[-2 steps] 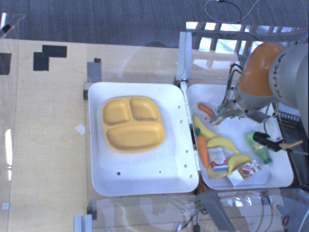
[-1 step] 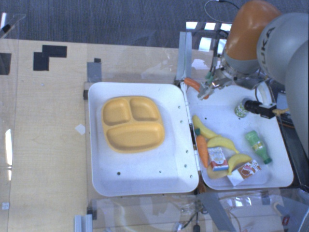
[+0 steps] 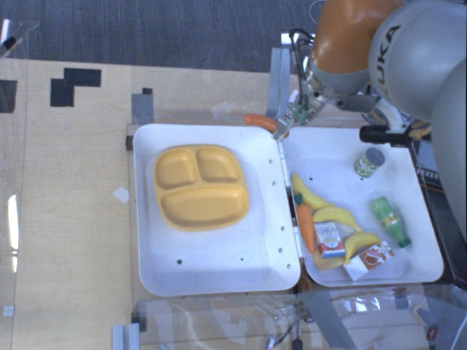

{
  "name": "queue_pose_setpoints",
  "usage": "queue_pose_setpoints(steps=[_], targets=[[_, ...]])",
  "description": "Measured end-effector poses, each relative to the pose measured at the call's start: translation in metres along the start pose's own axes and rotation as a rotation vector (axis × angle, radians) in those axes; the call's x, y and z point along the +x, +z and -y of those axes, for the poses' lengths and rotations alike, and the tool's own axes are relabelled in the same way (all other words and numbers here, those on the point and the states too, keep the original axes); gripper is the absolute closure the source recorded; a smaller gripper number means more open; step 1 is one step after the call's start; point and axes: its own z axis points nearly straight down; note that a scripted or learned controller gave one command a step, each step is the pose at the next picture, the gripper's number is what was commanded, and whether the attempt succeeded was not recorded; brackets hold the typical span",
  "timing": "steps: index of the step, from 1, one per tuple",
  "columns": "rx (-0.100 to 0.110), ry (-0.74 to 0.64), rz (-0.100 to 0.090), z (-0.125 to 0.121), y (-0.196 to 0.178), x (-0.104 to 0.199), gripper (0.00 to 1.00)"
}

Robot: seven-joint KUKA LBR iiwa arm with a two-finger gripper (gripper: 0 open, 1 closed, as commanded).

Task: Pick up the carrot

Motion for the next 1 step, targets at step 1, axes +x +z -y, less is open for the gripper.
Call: queue_pose_setpoints(steps=[1], targets=[[0.002,-0.213,-0.003,-0.0253,0.0409,0.0641,1.00]])
